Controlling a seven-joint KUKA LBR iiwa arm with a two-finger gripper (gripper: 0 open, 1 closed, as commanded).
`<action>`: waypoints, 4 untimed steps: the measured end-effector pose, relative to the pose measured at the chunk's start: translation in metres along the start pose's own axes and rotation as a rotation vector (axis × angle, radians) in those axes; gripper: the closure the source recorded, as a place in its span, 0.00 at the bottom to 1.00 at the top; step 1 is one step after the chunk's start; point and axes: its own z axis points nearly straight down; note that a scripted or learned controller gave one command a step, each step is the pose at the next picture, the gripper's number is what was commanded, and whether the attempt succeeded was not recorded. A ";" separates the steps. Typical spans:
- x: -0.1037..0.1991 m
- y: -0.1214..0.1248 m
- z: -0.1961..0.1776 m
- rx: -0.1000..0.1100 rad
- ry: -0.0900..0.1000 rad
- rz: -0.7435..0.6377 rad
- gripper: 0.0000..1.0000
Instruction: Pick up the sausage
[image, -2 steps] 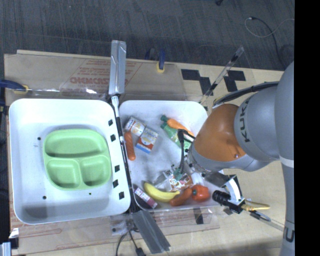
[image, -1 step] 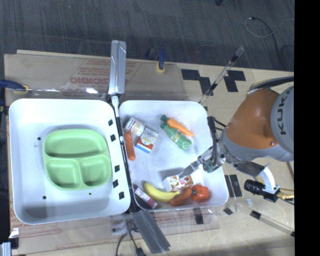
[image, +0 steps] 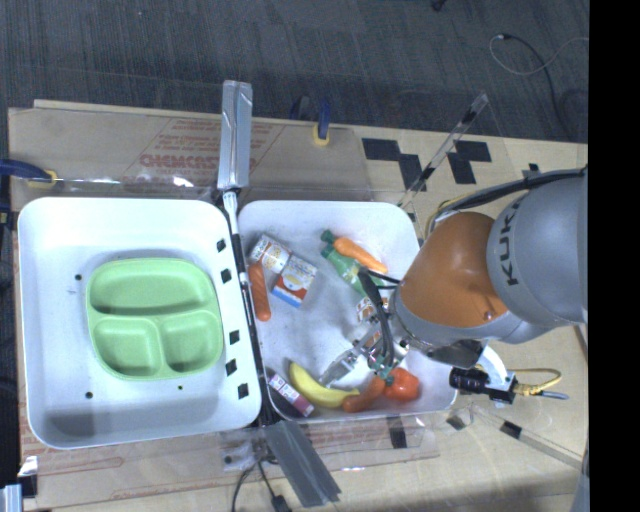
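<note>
The sausage (image: 260, 291) lies along the left wall of the right bin (image: 300, 215), just beside a small carton (image: 293, 281) and a packet (image: 268, 250). My gripper (image: 352, 362) hangs near the banana (image: 318, 387), tomato (image: 402, 384) and carrot (image: 356, 253); whether my jaws are wide or narrow I cannot tell. Bare floor shows mid-bin, and the left bin (image: 45, 300) holds a green tray (image: 155, 317).

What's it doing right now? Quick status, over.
Gripper low in right bin, above banana. Sausage untouched by the left wall. Cartons beside it.
</note>
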 end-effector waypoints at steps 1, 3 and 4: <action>0.000 0.000 -0.010 0.000 0.000 -0.004 1.00; -0.022 0.072 0.001 0.002 0.001 0.079 0.00; 0.032 0.042 0.002 0.003 0.003 0.115 0.00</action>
